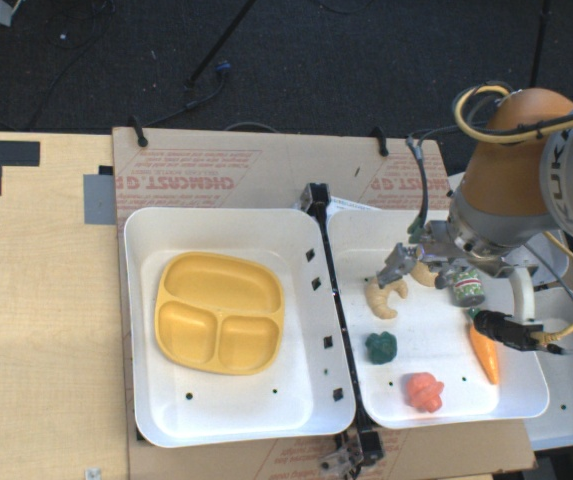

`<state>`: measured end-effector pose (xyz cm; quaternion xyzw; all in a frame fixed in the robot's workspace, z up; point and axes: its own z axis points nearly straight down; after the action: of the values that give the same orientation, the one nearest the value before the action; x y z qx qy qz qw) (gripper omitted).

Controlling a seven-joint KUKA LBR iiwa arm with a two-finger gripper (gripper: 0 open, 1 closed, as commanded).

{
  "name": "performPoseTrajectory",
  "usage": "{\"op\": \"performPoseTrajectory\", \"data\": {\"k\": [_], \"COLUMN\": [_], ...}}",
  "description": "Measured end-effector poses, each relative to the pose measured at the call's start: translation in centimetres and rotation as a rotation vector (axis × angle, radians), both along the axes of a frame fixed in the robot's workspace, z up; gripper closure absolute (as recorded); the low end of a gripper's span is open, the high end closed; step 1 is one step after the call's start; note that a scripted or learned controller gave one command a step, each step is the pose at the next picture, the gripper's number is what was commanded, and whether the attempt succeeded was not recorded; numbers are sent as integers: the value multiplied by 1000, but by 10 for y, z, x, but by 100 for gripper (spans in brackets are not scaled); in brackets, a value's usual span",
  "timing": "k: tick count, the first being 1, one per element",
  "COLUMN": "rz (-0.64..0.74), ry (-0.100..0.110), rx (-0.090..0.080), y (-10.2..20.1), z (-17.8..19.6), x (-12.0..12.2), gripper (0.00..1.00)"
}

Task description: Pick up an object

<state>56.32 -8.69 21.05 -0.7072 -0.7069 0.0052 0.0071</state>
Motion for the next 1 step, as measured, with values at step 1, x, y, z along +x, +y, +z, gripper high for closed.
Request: {"op": "performPoseTrajectory", "data": {"k": [1], "rz": [2], "ry": [-10], "rx": [-1], "y": [0], "z": [5], "x": [2], "gripper": [0]}}
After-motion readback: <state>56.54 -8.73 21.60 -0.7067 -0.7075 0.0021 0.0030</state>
